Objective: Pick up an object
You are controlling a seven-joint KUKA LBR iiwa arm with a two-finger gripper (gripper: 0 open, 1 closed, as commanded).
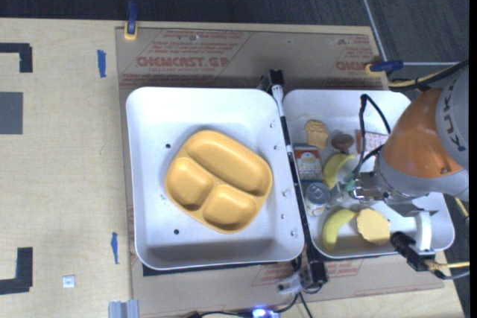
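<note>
The right bin point(440, 234) holds several small objects. Among them are a tan biscuit-like piece point(317, 132), a brown round piece point(343, 139), a red and white box point(306, 161), a yellow banana point(339, 165), a small silver can point(318, 193), a second banana point(335, 226) and a yellow wedge point(373, 226). My gripper point(357, 187) reaches down into the middle of this bin, between the upper banana and the yellow wedge, right of the can. The grey wrist and orange band point(421, 139) hide whatever lies under them.
The left bin point(149, 115) holds a yellow three-compartment plate point(218, 179). A black divider rail point(287, 138) runs between the bins. Cables loop over the right bin's far side. Cardboard lies under both bins on the wooden bench.
</note>
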